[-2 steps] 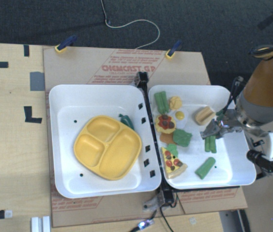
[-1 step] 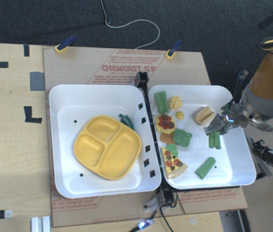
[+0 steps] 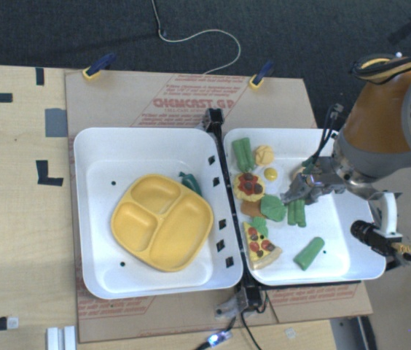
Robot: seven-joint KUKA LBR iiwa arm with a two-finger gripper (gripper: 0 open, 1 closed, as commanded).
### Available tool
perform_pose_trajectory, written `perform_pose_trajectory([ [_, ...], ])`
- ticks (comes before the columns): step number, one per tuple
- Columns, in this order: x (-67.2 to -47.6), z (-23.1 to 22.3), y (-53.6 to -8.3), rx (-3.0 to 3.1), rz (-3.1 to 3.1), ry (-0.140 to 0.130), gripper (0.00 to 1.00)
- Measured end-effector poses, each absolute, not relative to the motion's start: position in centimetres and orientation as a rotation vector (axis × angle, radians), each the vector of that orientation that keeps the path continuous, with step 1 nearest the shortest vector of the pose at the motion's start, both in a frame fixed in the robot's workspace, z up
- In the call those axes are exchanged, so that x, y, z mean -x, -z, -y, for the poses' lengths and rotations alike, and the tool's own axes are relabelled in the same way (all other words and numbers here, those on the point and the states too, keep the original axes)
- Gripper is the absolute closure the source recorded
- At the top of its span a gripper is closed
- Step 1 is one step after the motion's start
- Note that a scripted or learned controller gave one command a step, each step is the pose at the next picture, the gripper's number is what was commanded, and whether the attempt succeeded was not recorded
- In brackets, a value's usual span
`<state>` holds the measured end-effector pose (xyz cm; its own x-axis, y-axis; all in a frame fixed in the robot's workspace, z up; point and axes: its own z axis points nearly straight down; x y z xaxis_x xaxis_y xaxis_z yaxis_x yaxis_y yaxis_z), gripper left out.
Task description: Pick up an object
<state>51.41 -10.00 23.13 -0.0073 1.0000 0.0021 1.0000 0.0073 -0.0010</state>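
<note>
— Since we're going big to small, where do we start?

— With the counter (image 3: 16, 217), which carries two white bins side by side. Our left bin (image 3: 92, 195) holds a yellow divided plate (image 3: 163, 222) with a small dark green piece (image 3: 190, 183) at its upper edge. Our right bin (image 3: 351, 257) holds the toy food, and our arm (image 3: 384, 115) reaches into it from the right.

— And the jaws?

— Our gripper (image 3: 295, 193) is low over the middle of the right bin, just beside a green leafy piece (image 3: 272, 208) and a pair of green beans (image 3: 296, 214). Whether the jaws are parted or clenched we cannot tell — they blur into the clutter, and we see nothing clearly between them.

— So how far along are we?

— By our reckoning, at the reach: nothing is lifted, so the grasp and the raise are both left.

— Which piece is the likely target, and how does it lie?

— We'd guess the green beans, directly under the tool; their long axis runs nearly up-and-down in the view. Nearby sit a green cucumber (image 3: 309, 253) lying diagonally, a pizza slice (image 3: 259, 246) pointing to the lower right, a second green pod (image 3: 243, 153), and a small yellow ball (image 3: 271, 173).
</note>
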Motion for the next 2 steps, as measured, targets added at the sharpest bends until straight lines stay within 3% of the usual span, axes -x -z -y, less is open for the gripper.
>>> perform_pose_trajectory([
  [1, -50.9, 4.8, -22.0, 2.212, 2.226, -0.002, 1.00],
  [2, -51.8, -0.1, -21.3, 2.212, 2.227, -0.002, 1.00],
])
